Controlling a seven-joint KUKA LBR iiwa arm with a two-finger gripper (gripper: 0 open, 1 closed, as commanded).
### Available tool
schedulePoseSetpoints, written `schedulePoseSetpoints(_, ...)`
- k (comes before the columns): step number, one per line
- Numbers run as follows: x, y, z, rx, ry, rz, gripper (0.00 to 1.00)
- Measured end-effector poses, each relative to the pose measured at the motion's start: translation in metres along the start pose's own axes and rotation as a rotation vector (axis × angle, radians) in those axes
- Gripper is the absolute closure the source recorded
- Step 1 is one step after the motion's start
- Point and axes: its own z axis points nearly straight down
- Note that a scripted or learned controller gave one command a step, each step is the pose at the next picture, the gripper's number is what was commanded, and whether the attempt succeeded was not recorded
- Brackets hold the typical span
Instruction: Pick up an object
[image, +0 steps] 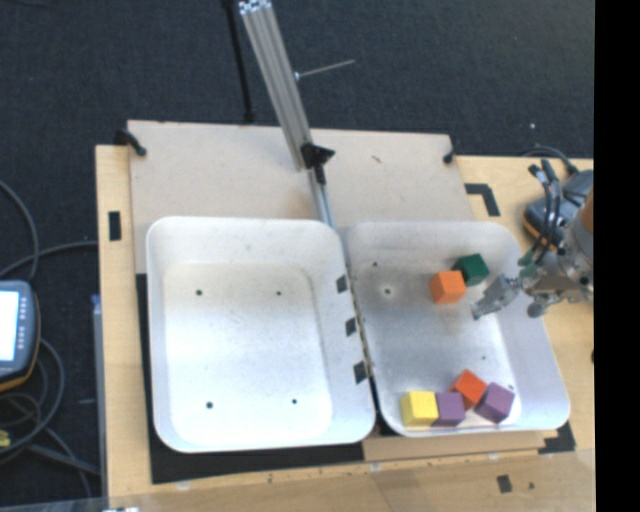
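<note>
The gripper (497, 298) hangs low over the right bin (530, 340), just right of the orange block (449, 286) and the green block (472, 268), which sit touching near the bin's middle. I cannot tell whether its fingers are open or closed; nothing shows between them. Judging from this, the main risk is a sideways nudge: coming down so near the pair, a finger could land on a block's edge and push it away. The yellow block (420, 406), two purple blocks (472, 405) and red block (469, 385) crowd the near wall, where fingers would have little room.

Six blocks (449, 287) in right bin (400, 400)
</note>
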Motion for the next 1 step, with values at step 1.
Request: schedulePoseSetpoints(1,-0.0052,0.0722,0.1062,0.006,0.000,-0.007,0.00)
